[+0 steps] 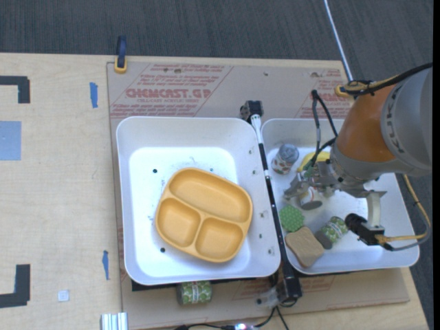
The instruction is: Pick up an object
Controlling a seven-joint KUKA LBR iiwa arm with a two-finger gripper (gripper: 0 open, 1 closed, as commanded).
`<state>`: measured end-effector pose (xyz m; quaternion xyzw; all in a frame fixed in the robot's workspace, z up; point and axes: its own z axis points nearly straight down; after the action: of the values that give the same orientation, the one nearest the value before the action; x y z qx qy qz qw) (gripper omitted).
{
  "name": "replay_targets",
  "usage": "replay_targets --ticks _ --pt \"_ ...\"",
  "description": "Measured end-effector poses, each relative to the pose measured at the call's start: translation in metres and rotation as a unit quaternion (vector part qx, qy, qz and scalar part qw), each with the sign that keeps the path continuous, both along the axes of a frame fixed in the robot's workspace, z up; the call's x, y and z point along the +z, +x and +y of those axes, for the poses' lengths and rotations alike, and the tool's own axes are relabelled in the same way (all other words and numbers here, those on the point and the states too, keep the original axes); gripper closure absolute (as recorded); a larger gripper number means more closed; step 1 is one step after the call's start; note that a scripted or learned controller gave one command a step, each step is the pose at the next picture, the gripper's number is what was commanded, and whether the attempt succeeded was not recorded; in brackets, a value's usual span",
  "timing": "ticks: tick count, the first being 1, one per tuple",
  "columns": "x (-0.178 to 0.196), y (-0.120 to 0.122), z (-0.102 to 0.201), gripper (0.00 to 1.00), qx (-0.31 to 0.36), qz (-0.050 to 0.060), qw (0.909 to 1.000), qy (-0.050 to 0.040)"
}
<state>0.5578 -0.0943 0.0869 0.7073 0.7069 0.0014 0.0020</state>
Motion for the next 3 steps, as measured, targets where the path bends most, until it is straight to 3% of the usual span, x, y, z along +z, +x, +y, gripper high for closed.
replay_targets --ticks 2,3 --pt "0.000 0.025 -0.008 0.00 0.001 0.001 1.0000 0.0007" --pt "0.000 0.001 0.000 0.00 0.000 0.000 1.0000 0.0000"
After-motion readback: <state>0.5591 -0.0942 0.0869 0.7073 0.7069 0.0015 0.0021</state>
